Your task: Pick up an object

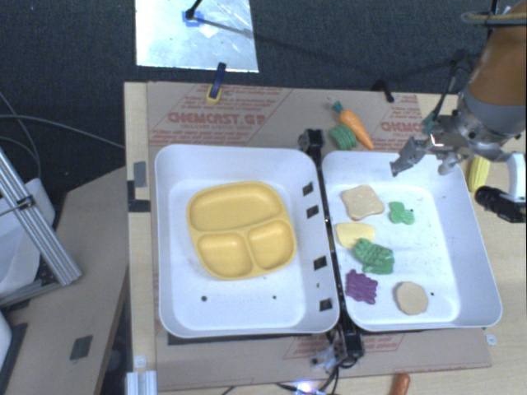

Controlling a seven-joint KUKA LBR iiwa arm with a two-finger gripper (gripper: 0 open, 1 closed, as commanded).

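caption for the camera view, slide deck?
Two-finger gripper above right white bin of toy foods; yellow divided plate in left white bin.

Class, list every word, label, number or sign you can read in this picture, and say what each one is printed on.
"CHEMCAST G P": red print on the brown board under the bins, upper left, with blurred last letters.
A second red print on the same board, upper right beside the toy carrot, partly covered and too blurred to read.
Nothing else carries readable text.

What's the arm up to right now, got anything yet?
Gripper open, above right bin's far edge, holding nothing. Toy foods lie in that bin, bread nearest. Nothing in the way.
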